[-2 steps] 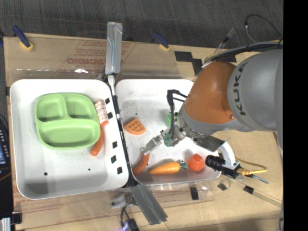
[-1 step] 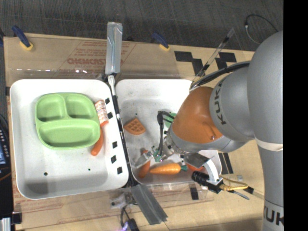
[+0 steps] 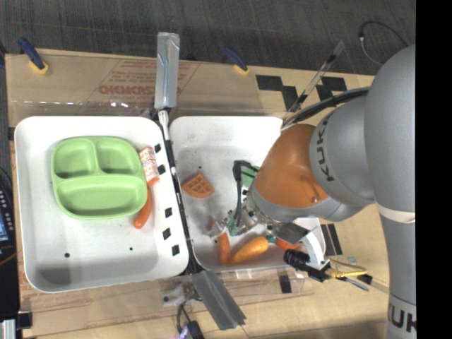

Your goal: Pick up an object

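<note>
In the right bin [image 3: 219, 136], my gripper [image 3: 228, 225] hangs low over the front part, just above two orange carrot-like pieces. The larger carrot [image 3: 251, 249] lies along the front wall, and a smaller orange piece [image 3: 224, 246] stands beside it, right under the gripper. Left of the gripper and apart from it lies a brown waffle piece [image 3: 198, 186]. A small red item [image 3: 284, 244] peeks out from under the wrist. The orange wrist band [image 3: 289, 171] hides the bin's right half. Nothing shows held in the gripper.
A dark green item [image 3: 244, 169] lies beside the wrist. The left bin [image 3: 42, 253] holds a green divided plate [image 3: 99, 175], an orange stick [image 3: 143, 214] and a small wrapped bar [image 3: 148, 162]. A divider with black marks [image 3: 169, 196] separates the bins.
</note>
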Tool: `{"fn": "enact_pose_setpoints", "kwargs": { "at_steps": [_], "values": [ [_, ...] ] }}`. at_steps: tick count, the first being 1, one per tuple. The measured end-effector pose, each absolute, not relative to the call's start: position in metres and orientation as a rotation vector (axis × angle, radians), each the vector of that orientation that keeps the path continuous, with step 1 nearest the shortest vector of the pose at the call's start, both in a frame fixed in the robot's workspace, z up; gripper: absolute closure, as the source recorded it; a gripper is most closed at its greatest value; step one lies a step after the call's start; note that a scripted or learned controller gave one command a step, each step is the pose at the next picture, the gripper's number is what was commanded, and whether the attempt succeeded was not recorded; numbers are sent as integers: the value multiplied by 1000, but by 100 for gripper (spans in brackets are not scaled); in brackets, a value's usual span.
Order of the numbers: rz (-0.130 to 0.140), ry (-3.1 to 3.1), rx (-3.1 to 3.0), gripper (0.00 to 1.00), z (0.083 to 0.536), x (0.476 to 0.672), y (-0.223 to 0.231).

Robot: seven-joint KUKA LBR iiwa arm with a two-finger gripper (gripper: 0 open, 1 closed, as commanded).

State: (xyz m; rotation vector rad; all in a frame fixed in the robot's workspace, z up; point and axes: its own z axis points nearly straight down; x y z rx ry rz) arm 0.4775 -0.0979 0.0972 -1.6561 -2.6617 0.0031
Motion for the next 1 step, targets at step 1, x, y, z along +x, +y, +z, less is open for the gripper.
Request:
{"fn": "enact_pose_setpoints", "kwargs": {
  "at_steps": [1],
  "values": [
    [4,-2416,-2005,100,221,498,-77]
  ]
}}
